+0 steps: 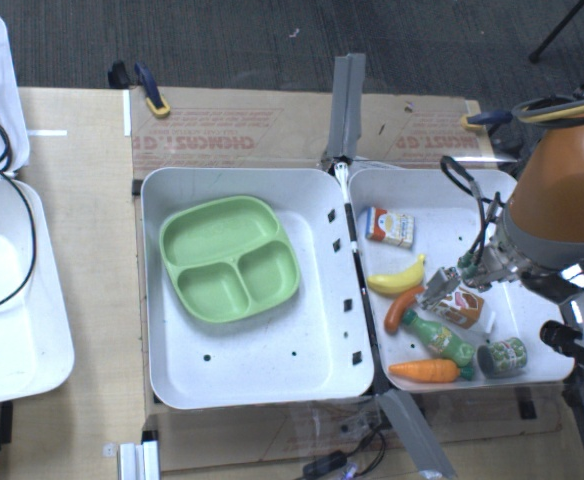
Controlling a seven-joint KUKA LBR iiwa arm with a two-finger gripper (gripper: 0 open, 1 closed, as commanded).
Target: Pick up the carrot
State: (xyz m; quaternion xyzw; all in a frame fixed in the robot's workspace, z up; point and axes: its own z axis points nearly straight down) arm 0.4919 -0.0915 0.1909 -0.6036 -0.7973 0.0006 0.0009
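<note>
The plate (230, 258) lies in the left bin (172, 368). In the right bin (427, 176), the carton (390, 227) lies far, the banana (396, 278) nearer, the bottle (440, 335) nearer still, and the carrot (424, 371) nearest, left of the can (503, 356).

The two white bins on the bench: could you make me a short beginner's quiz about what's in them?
1. True or false: the orange carrot with a green top lies in the green three-compartment plastic plate.
2. Which thing lies nearest the carrot?
A. the small white and red carton
B. the green plastic bottle
C. the yellow toy banana
3. Fill in: the arm's end effector is over the ____ bin as the camera sees it.

Key:
1. False. The carrot lies at the near edge of the right white bin; the plate sits in the left white bin.
2. B
3. right
</note>
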